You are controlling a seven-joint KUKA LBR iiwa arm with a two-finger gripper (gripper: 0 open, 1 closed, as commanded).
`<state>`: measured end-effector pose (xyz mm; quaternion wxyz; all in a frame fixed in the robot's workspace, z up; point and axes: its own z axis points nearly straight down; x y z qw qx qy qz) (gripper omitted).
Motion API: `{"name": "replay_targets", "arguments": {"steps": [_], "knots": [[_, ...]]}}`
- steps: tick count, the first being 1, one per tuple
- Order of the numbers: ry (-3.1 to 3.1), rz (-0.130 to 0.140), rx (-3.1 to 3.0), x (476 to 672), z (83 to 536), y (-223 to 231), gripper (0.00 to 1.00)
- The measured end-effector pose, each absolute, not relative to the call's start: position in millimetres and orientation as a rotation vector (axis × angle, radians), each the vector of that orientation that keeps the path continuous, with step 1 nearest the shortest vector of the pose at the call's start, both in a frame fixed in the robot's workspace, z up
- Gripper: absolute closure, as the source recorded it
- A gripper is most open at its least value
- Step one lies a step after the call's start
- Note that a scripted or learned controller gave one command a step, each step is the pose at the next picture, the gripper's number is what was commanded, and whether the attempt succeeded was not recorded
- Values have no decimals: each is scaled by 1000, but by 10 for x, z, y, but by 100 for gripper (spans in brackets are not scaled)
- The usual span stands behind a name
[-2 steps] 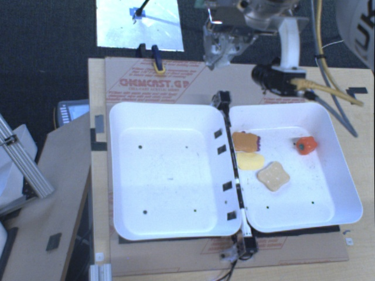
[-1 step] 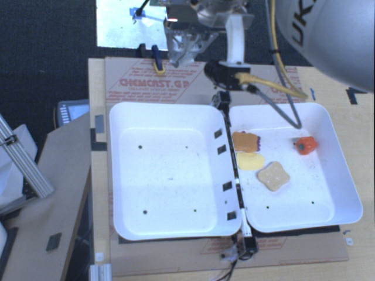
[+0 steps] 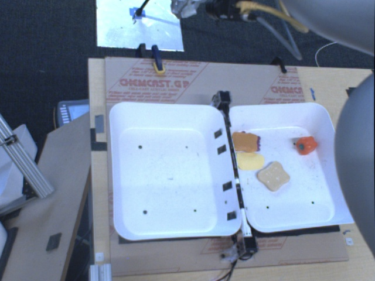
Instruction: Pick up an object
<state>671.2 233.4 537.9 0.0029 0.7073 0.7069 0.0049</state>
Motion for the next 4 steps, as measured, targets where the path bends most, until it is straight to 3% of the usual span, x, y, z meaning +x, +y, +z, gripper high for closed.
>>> {"name": "replay_targets", "arguments": {"steps": [1, 2, 3, 4], "knots": [[2222, 2, 2220, 6683, 5350, 2340, 0], [2223, 6, 2216, 6683, 5467, 2341, 100], [2224, 5, 2216, 6683, 5463, 2342, 0], [2227, 9, 2212, 6683, 5578, 2345, 100]]}}
